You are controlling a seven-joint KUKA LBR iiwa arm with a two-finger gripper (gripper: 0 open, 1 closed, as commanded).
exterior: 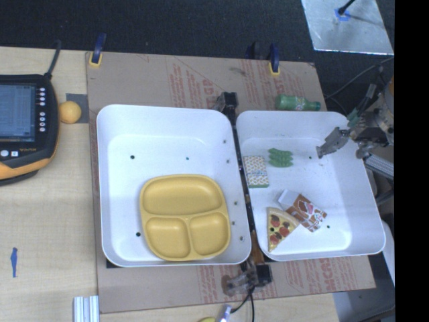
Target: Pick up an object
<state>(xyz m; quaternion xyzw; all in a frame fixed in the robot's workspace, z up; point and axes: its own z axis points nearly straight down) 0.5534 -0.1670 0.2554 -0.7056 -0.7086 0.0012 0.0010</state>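
I work over a pale wooden bench (40,233) with a brown cardboard sheet (201,79) laid under two shallow white bins; faint red printing runs along the cardboard's edges, too washed out for me to read.

Nearest the camera, at about five o'clock in the right bin (355,220), lies a pizza-slice toy (279,227), touching a small brown and white packet (305,212) just beside it; the packet's print is too small to make out. A little farther in, at nine o'clock against that bin's left wall, sits a small patterned card (255,171), with a green lumpy toy (280,157) near it at eleven o'clock.

The left bin (120,133) holds a yellow divided tray (184,217) at its six o'clock.

My gripper (333,141) hangs over the right bin at about two o'clock, well apart from every object there, grasping nothing; I cannot tell how wide its jaws stand.

Beyond the bins, a green bottle (297,103) lies on the cardboard. At far left rests a control pendant (23,126) with an orange ball (70,111) beside it.
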